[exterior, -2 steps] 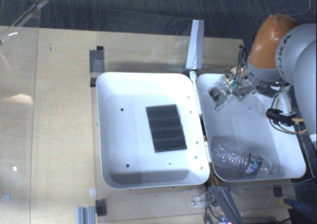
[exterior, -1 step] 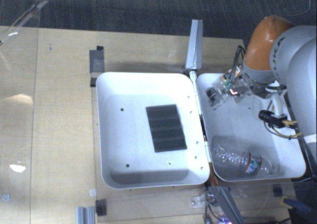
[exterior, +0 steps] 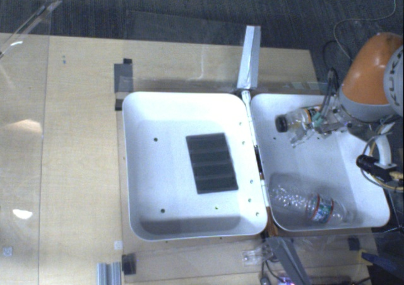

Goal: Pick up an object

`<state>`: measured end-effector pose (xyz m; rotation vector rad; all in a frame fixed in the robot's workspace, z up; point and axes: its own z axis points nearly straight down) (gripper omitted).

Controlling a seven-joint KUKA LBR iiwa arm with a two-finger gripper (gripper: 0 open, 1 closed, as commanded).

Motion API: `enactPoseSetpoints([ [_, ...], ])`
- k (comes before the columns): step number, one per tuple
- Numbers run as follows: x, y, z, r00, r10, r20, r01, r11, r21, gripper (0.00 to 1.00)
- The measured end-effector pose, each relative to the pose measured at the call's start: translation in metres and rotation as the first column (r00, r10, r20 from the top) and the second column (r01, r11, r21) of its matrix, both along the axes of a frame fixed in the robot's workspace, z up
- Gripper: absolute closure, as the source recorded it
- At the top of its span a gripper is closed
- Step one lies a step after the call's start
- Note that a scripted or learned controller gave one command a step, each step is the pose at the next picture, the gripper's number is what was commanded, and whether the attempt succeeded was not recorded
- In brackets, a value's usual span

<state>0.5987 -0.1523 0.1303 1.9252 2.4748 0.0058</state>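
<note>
The gripper (exterior: 315,121) is seen at upper right, its state cannot be told; a clear bottle (exterior: 308,200) lies below it, long axis left-right.

No text can be read; the clear bottle (exterior: 307,202) carries a coloured label, but its print is too small.

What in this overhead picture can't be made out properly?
- Gripper, camera view: small and tangled with cables, so its grasp state is unclear.
- Arm: cut off by the right edge.
- Clear plastic bottle in the right bin: transparent; its label is too small to read.
- Object at the gripper: blurred; possibly a small bottle.
- Dark ribbed slab in the left bin: what it is can't be told.
</note>
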Motion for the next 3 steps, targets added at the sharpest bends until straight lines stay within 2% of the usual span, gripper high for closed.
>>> enactPoseSetpoints([
  [1, 0.038, -0.014, -0.049, 0.996, -0.049, -0.075, 0.05, 0.999, 0.01, 0.0],
  [2, 0.036, -0.021, -0.047, 0.982, 0.171, -0.084, -0.171, 0.985, 0.013, 0.0],
  [3, 0.047, -0.019, -0.049, 0.995, -0.024, -0.101, 0.025, 1.0, 0.011, 0.0],
])
